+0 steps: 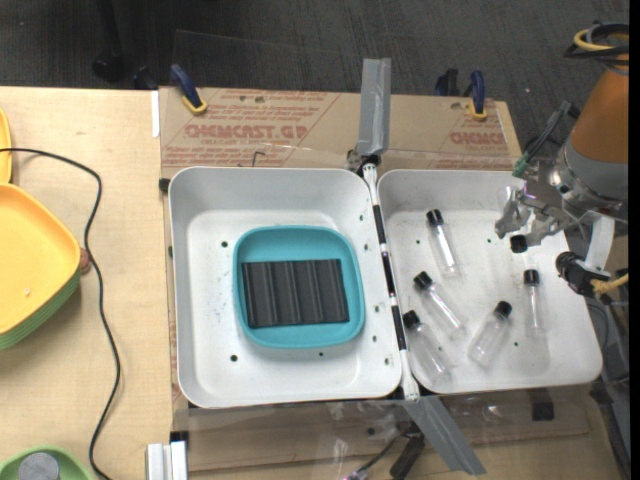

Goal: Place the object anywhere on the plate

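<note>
A teal plate [297, 287] with a dark ridged inset lies in the middle of the left white bin [195, 268]. Several clear vials with black caps lie in the right bin [570, 363]: one [441, 241] near the upper middle, one [438, 301] below it, one [491, 331] lower right, one [534, 299] by the right wall, and a faint one [419, 342] near the left wall. My gripper [520, 230] hangs over the right bin's upper right part, above and right of the vials, with nothing seen in it.
A cardboard sheet [300, 123] held by blue-and-yellow clamps lies behind the bins. Yellow dishes [30, 268] and a black cable [95, 268] sit on the wooden bench at left. A metal divider [375, 108] rises between the bins.
</note>
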Action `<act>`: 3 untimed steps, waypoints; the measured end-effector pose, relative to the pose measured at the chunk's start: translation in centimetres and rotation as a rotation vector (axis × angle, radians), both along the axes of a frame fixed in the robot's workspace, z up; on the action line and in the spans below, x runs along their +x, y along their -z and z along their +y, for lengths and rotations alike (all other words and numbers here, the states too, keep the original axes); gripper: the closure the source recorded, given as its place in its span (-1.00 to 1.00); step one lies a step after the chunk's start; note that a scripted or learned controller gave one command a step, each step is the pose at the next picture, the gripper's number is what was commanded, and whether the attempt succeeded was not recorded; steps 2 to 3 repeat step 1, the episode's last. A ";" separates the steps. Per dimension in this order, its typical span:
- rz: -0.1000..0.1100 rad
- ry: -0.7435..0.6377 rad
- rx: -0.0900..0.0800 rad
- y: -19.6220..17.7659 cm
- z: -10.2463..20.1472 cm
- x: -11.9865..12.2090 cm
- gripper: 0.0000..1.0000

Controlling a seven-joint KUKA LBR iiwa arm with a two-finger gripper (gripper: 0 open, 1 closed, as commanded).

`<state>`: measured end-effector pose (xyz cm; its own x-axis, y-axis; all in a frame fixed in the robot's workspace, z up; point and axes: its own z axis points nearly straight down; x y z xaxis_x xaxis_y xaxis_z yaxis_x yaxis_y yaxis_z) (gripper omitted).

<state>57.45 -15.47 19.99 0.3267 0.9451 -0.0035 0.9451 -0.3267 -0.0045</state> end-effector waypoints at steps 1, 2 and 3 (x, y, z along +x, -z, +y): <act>0.000 0.000 0.000 0.0 0.0 0.0 -1.00; 0.000 0.000 0.000 0.0 0.0 0.0 -1.00; 0.000 0.000 0.000 0.0 0.0 0.0 -1.00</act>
